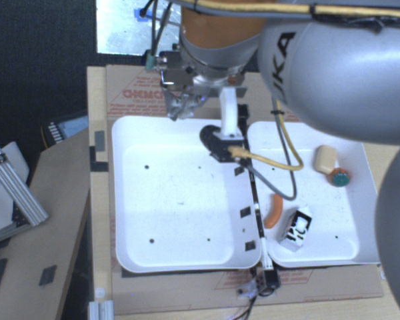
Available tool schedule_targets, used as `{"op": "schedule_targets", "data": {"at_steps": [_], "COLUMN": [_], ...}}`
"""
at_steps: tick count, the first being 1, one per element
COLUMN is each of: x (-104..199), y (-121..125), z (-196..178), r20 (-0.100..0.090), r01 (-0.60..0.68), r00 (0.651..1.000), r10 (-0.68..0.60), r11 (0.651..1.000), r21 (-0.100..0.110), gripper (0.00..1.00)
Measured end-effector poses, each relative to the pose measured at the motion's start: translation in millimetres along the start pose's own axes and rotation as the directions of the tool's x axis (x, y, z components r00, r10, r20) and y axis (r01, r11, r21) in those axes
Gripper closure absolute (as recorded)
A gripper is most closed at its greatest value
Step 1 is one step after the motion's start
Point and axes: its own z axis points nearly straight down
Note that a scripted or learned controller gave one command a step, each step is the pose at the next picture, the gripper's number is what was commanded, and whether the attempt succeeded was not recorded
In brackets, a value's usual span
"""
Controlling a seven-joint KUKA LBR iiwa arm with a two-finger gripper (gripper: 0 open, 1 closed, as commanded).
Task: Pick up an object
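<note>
The grey arm (347, 65) takes up the upper right of the camera view and reaches across both bins, so its bulk hangs above the right bin while its hand (179, 102) sits at the far edge of the left one. That reach probably explains the pose: the hand hangs near the far rim, away from the goods. The hand is blurred and seen from above, so I cannot tell whether it is spread or pressed together, and nothing can be made out in it. Beneath everything lies the desk (67, 199), covered by a brown printed sheet that carries the 2 shallow white bins with their inner rims touching. The left bin (180, 205) shows a bare white floor with a few small dark specks. The right bin (333, 245) holds 4 things, any of which would serve the task. They lie loose and well apart from each other, which should leave room to close on 1 alone. The largest is a white and black box (295, 229), tilted near the front. Next is a cream block (325, 157) toward the far side. An orange piece (274, 211), long and slightly curved, lies just beside the box, close to the inner wall. The smallest is an orange and green ball (339, 177), just in front of the block. All 4 are well apart from the hand, so I judge the pick not yet begun.
</note>
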Motion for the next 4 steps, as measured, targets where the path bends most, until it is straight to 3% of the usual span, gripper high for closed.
{"op": "schedule_targets", "data": {"at_steps": [1,2,3,4], "x": [-2.8,-85.6,-32.2,-0.7], "y": [23.6,-16.5,-51.2,-0.4], "z": [-37.0,1.1,-45.2,-102.2], "r20": [0.001,0.007,0.0,0.0], "r01": [-0.003,-0.015,0.001,-0.002], "r00": [1.0,1.0,1.0,1.0], "r10": [0.003,0.015,-0.001,0.002], "r11": [1.0,1.0,1.0,1.0], "r21": [-0.002,0.008,0.0,-0.006], "gripper": [1.0,1.0,1.0,1.0]}}
